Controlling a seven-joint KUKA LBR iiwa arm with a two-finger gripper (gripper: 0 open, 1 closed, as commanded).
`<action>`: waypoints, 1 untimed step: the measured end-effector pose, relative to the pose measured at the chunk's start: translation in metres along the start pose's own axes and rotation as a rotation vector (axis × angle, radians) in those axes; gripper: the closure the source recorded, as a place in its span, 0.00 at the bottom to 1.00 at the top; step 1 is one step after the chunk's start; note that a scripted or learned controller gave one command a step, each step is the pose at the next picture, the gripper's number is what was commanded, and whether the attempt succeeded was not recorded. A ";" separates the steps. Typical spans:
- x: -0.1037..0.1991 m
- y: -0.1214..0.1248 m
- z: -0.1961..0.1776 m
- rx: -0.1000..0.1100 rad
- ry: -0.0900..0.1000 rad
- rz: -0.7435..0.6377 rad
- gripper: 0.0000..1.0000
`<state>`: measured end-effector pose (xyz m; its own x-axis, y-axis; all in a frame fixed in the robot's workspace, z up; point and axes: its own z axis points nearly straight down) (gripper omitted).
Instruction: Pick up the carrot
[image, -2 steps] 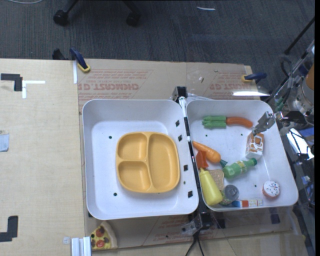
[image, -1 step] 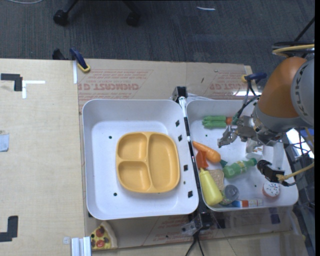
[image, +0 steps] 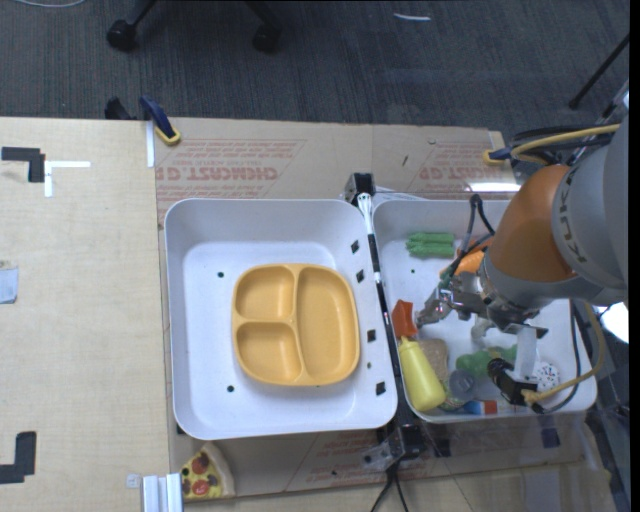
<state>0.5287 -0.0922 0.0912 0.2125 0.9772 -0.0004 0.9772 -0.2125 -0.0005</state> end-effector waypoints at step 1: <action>-0.036 0.073 -0.001 0.000 -0.002 0.089 0.00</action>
<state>0.5926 -0.1428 0.0919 0.2983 0.9545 -0.0019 0.9545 -0.2983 -0.0004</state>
